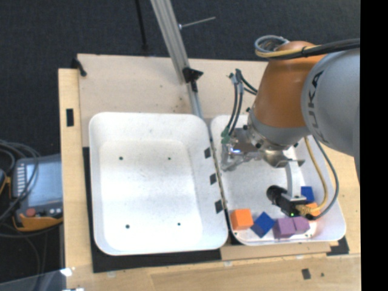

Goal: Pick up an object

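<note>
The left bin [109, 132] sits at middle left of the frame, its right wall beside the right bin [251, 183]. My gripper [233, 154] hangs over the right bin's upper left part, close to that shared wall; whether it is parted or clenched I cannot tell. Below it and well apart, near the bin's lower edge, sits an orange cube [242, 218]. Just right of that is a blue cube [263, 224], turned corner-on, then a purple block [291, 227], longer than the cubes. Up and right lies a smaller blue cube [307, 194].
</note>
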